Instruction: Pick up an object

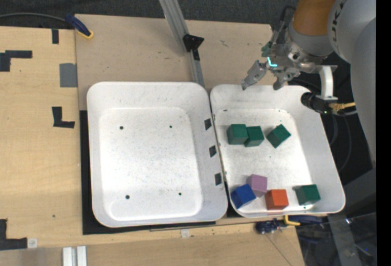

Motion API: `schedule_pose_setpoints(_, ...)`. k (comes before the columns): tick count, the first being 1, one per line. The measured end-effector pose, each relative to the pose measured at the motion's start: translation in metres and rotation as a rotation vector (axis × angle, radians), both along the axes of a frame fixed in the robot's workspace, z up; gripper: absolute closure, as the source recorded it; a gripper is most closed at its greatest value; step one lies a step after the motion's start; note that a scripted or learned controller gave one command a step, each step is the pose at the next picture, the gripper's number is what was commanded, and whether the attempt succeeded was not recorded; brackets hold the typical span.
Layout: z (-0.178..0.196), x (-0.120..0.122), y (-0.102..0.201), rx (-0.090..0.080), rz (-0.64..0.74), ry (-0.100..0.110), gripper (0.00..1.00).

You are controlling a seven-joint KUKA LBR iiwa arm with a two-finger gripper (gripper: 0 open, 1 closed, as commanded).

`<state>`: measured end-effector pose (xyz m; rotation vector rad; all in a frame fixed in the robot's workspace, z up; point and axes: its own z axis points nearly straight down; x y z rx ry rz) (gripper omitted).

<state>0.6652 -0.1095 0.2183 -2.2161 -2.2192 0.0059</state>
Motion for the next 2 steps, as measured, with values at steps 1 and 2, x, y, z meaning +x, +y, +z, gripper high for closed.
schedule_pose_setpoints(1, 0.003, 0.001, 0.000, -0.002, 0.001, -0.005, 0.00)
schedule_pose_setpoints(2, -0.041, 0.001, 0.002, -0.002, 0.001, -0.001, 0.00)
